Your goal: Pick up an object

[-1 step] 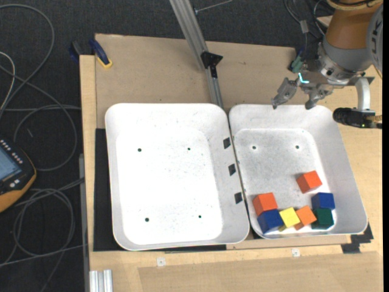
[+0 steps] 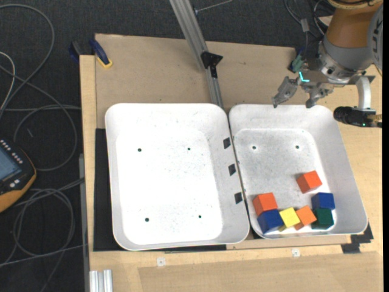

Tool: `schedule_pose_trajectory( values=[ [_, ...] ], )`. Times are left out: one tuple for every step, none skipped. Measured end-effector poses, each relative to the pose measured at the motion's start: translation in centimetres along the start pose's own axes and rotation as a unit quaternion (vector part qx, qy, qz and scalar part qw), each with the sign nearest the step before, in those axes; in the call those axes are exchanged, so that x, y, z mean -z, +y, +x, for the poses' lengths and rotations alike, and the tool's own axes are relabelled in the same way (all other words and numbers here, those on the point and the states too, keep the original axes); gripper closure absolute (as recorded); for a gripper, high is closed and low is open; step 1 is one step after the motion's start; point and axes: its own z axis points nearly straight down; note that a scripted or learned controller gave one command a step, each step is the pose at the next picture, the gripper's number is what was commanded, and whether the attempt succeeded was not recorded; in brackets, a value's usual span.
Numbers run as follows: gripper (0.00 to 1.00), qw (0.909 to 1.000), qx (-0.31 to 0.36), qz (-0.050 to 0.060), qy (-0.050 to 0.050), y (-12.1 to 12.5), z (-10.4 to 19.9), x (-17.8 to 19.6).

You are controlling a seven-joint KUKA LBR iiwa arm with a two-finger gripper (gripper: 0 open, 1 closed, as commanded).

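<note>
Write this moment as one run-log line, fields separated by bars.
gripper: open, holds nothing, above far rim of right bin | blocks: clustered at near end of right bin | pick: not yet done

The grey arm (image 2: 349, 26) enters at the far right, its orange band sitting just above the wrist. The wrist tilts down and leftward. At its end the tool (image 2: 295, 97) hangs with two fingers spread apart, tips pointing down, with nothing between them.
</note>
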Motion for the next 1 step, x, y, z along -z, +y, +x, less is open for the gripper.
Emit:
schedule_pose_trajectory(
  values=[
    [0.0,1.0,-0.001,0.002,0.0,-0.2,-0.37,-4.31]
  ],
)
